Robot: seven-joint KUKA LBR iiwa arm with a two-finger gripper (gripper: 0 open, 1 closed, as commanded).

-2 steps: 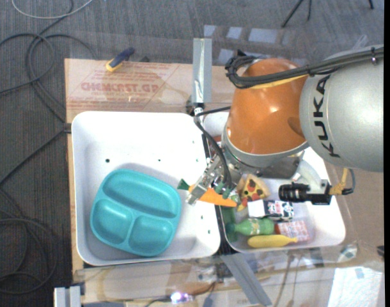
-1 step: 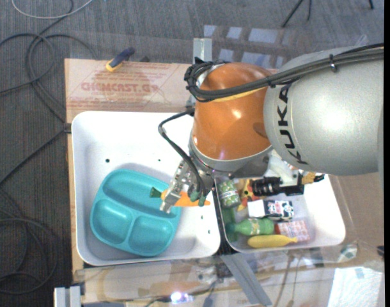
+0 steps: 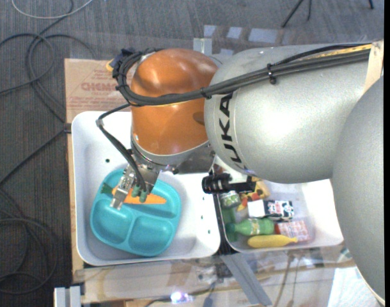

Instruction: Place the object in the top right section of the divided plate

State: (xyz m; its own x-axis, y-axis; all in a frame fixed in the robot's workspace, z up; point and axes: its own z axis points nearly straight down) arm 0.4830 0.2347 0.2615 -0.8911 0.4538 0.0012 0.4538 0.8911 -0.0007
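Orange carrot (image 3: 154, 200) lies on the turquoise divided plate (image 3: 136, 234); pincer (image 3: 132, 189) above it, grip state unclear

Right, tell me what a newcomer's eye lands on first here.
First the big grey arm with its orange band, filling the upper right. Below it the hand sits over the teal divided plate in the left bin, an orange carrot-like object beside its tip. The right bin holds jumbled toy foods.
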